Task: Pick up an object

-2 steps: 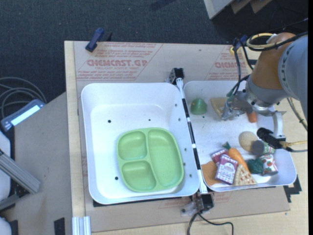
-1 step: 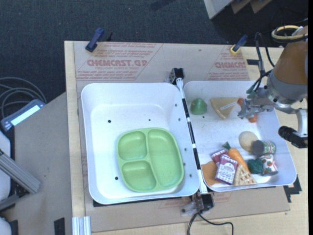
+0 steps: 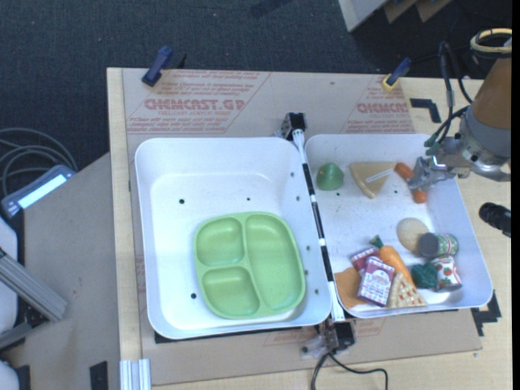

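Observation:
The right bin [image 3: 467, 218] holds several toy foods. At its far side lie a green round piece [image 3: 330, 176] and a tan wedge [image 3: 370, 177]. A small orange piece [image 3: 404, 170] lies beside my gripper [image 3: 422, 179], which is low over the bin's far right corner. More orange shows just below the gripper. In the near part sit a beige oval [image 3: 412, 232], a small can [image 3: 439, 245], a carrot [image 3: 392, 258], a red carton [image 3: 375, 283] and a cracker-like slice [image 3: 404, 294]. The arm comes in from the right.
The left bin [image 3: 162, 185] holds a green divided plate [image 3: 248, 265]. A black clip [image 3: 294, 123] joins the bins at the far rim, and another clip [image 3: 337, 335] sits at the near rim. Cables run at the far right.

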Robot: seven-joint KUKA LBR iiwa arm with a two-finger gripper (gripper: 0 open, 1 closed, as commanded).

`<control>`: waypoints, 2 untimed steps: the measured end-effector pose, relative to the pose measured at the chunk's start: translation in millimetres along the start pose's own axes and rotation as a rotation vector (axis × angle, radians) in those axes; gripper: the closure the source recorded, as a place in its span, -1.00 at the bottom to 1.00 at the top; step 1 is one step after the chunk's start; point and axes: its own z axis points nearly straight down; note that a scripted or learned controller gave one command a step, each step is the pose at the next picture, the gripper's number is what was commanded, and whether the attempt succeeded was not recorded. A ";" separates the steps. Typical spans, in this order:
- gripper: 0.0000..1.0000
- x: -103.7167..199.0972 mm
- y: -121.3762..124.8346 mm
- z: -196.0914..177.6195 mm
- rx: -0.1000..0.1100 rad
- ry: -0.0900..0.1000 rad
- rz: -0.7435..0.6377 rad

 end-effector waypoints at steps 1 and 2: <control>1.00 26.3 45.7 8.3 0.000 0.001 -0.001; -1.00 25.6 45.5 8.1 0.001 0.000 0.000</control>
